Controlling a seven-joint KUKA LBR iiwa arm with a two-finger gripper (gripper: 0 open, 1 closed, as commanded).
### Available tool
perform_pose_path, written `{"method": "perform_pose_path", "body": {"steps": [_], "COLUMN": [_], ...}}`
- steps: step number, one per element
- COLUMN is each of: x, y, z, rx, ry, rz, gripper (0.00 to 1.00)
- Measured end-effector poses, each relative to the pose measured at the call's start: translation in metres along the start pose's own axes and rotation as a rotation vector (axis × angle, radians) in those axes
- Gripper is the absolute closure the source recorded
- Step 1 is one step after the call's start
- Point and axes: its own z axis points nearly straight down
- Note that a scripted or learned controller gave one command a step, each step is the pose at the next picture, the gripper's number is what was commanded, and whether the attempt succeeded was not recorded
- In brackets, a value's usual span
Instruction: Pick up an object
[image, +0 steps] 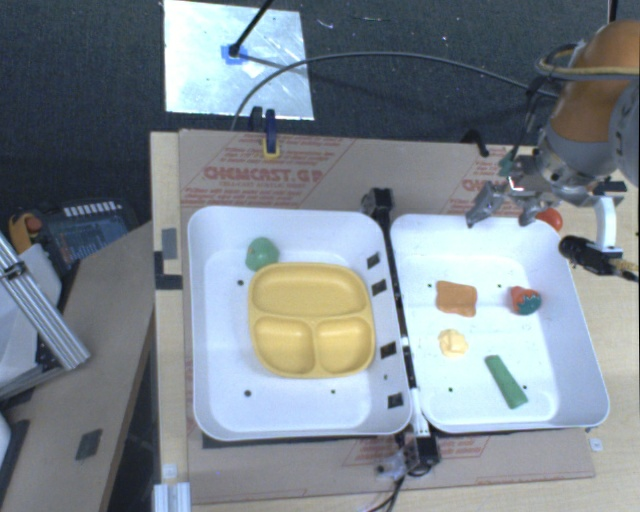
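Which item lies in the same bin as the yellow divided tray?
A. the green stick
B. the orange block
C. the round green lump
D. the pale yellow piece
C: the round green lump sits in the left bin at the far-left corner of the yellow divided tray, while the other three items lie in the right bin.

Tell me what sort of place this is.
Most likely a robotics lab bench set up for grasping trials. A robot arm with a gripper hangs over two white bins, which hold toy-like items and a yellow divided tray. Loose cables run across the dark floor behind.
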Motion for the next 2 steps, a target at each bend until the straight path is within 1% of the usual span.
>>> {"method": "perform_pose_path", "body": {"steps": [1,2], "x": [0.010,0.011], "y": [-0.001,-0.008], "z": [0.056,0.099], "rx": [0.002,0.003], "ry": [0.001,0.001], "rz": [-0.003,0.001], "gripper": [0.00,0.00]}}
